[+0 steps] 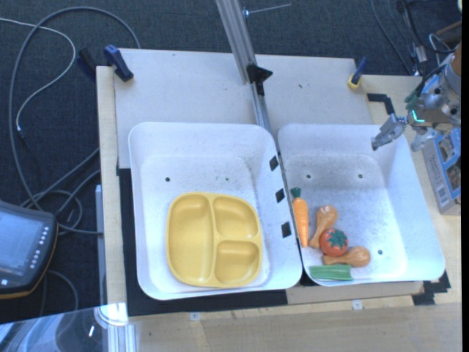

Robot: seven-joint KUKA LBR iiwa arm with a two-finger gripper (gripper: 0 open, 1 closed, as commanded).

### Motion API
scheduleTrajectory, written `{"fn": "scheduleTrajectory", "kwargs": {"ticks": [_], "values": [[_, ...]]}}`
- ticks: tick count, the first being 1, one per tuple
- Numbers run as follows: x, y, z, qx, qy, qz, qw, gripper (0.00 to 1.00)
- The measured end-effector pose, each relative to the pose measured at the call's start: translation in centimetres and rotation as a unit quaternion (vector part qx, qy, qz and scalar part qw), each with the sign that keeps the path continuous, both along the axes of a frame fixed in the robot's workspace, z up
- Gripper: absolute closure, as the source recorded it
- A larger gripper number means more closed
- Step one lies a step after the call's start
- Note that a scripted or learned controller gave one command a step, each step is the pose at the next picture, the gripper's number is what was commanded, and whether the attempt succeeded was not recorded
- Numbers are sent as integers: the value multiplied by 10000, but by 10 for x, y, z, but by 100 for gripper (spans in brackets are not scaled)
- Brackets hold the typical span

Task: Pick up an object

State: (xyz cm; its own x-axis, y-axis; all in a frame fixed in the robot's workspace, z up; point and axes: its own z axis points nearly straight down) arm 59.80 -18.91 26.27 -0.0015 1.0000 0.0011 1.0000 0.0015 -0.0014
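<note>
Since my end effector (399,125) hangs at the right white plastic bin's (410,196) far rim, I cannot tell its opening; nothing held; the orange toy carrot (300,221) lies well apart

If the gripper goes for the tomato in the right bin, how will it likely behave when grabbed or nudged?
The tomato looks round and glossy, so it would probably roll or slip out of a two-finger pinch. It looks like a rigid plastic toy, likely light. It lies against the squash and other toy vegetables, so a nudge may shift them too.
</note>
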Motion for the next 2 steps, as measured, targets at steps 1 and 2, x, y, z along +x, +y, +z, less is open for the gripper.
{"fn": "scheduleTrajectory", "kwargs": {"ticks": [1,2], "values": [[-8,2,-59,8,31,-7,10000,0],[-9,13,-110,9,29,-1,10000,0]]}}
